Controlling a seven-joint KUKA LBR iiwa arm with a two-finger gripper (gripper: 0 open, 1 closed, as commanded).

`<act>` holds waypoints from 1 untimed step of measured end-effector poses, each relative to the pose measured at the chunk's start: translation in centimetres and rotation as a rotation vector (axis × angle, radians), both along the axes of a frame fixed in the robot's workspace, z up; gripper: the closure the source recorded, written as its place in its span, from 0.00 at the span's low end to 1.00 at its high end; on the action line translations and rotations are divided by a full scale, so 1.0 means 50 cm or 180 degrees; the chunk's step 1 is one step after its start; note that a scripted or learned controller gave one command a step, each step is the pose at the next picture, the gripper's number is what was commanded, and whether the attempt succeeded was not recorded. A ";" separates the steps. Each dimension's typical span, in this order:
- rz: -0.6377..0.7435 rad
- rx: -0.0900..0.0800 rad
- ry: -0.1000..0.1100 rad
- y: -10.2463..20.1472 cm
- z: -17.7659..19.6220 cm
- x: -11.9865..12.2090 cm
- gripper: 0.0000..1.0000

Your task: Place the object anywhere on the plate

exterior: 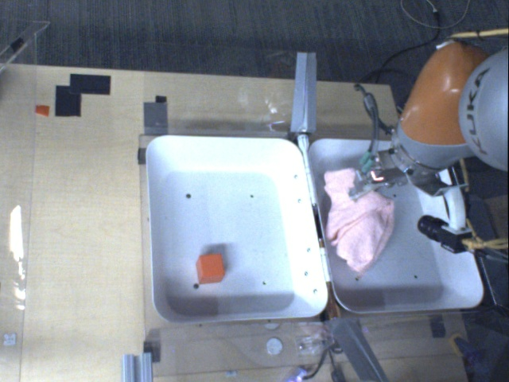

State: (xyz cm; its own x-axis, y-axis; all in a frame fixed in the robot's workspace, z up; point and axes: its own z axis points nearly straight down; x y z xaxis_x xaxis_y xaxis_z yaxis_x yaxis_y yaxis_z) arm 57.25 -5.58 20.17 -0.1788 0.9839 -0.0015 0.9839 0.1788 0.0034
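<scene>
A small orange block lies in the left white bin, near its front left corner. A crumpled pink cloth lies in the right white bin, against its left wall. My gripper hangs over the cloth's upper right edge, touching or almost touching it. The arm, with its orange band, comes in from the upper right and hides the far right part of that bin.
A grey metal post stands behind the seam between the bins. Black marks and a small orange square lie on the wooden bench at the far left. Cables run behind the right bin.
</scene>
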 end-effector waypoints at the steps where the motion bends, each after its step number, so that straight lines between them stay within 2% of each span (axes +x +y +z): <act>1: 0.0025 -0.0001 -0.0001 0.002 0.041 0.006 1.00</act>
State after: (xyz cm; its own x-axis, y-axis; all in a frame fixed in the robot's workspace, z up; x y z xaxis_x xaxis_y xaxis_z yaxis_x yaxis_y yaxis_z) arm 57.54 -5.47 22.25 -0.1865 0.9825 -0.0017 0.9825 0.1865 0.0035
